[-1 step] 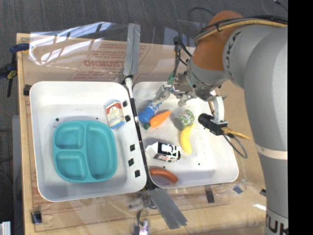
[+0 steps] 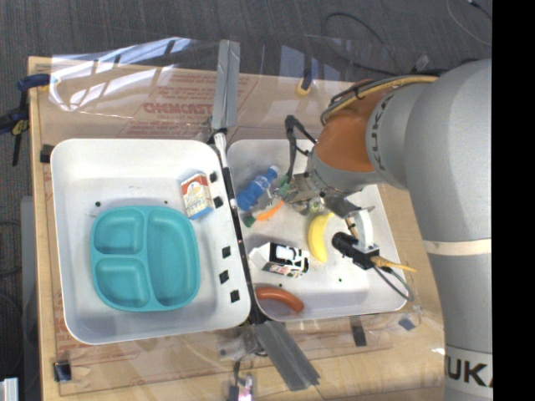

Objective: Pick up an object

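Observation:
My gripper (image 2: 298, 194) hangs low in the right bin (image 2: 380, 295), under the orange band of the wrist. It sits between a blue bottle (image 2: 253, 192) to its left and a yellow banana (image 2: 318, 236) just below it. A small orange piece (image 2: 267, 213) and a green bit (image 2: 248, 220) lie close to the bottle. Nearer the front lie a black-and-white toy car (image 2: 285, 260) and a reddish-brown sausage (image 2: 279, 299). The arm hides the bin's back right part.
The left bin (image 2: 75, 165) holds a teal divided plate (image 2: 146, 257) and a small red-and-white carton (image 2: 196, 195) by the divider. A ridge with black clips (image 2: 227, 253) separates the bins. The grey arm fills the right side.

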`<state>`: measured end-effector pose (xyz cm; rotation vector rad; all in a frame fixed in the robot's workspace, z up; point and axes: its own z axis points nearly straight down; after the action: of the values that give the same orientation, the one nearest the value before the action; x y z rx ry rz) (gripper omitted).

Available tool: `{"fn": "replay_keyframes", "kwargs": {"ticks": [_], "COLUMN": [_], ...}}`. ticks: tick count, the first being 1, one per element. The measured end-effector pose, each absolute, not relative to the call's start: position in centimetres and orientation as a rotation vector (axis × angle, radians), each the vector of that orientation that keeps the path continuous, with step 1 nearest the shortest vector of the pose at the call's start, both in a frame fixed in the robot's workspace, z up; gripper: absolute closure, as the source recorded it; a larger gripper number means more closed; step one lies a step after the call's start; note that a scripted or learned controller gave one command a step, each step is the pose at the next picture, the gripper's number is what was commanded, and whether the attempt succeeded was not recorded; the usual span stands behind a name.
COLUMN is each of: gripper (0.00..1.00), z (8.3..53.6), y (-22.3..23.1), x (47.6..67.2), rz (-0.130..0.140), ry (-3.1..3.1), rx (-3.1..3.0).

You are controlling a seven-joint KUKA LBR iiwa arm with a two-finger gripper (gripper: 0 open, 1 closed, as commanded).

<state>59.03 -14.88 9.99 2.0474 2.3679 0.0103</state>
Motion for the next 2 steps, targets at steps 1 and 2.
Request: {"fn": "replay_keyframes", "kwargs": {"ticks": [1, 2], "gripper": [1.00, 0.00], "z": [11.23, 11.23], "y": [-14.68, -14.67], "x": [59.23, 59.24], "rz": [0.016, 0.016], "ry": [2.375, 2.375], "rx": [2.038, 2.037]}}
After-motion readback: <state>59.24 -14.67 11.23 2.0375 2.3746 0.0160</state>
